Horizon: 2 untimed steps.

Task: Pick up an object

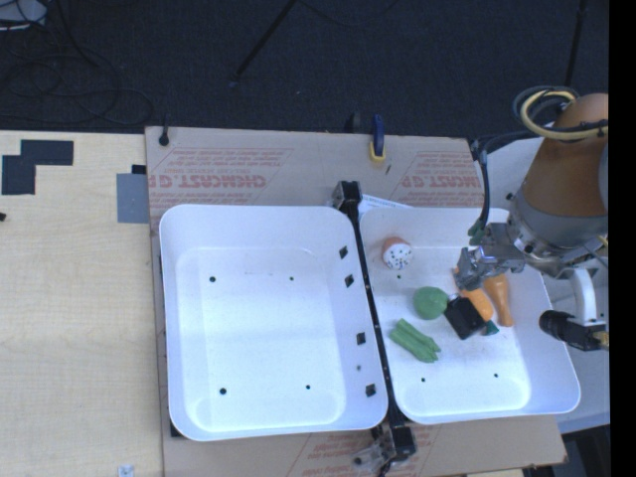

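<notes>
The right bin (537,391) holds a white and orange ball (397,254), a green round object (430,302), a green bumpy toy (414,341), a black block (463,318) and an orange piece (497,299). My gripper (477,270) hangs low over the bin's right part, just above the orange piece and the black block. The orange-banded wrist (566,172) rises behind it.
The left bin (179,266) lies beside the right one, with a black divider strip (360,296) between them. Both rest on a cardboard sheet (258,172). A yellow cable loop (542,107) sits atop the arm.
</notes>
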Available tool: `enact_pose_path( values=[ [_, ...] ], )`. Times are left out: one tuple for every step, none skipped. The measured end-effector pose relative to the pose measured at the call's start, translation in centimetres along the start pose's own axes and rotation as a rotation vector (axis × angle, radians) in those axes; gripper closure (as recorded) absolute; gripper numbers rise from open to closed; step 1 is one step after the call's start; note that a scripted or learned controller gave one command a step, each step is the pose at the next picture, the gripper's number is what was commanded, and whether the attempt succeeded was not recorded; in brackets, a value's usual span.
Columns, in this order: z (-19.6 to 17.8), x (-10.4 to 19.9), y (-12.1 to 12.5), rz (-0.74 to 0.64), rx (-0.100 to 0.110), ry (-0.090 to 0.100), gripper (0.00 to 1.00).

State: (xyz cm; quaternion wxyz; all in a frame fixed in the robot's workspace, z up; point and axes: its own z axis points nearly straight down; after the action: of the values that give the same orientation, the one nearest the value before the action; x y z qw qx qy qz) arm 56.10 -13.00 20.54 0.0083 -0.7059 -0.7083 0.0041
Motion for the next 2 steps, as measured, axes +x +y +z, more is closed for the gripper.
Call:
enact_pose_path(
  values=[
    [-15.2,4.3,4.3,-0.003,-0.032,-0.007,1.0],
    [-23.8,9.5,7.3,-0.002,-0.024,-0.006,1.0]
  ],
)
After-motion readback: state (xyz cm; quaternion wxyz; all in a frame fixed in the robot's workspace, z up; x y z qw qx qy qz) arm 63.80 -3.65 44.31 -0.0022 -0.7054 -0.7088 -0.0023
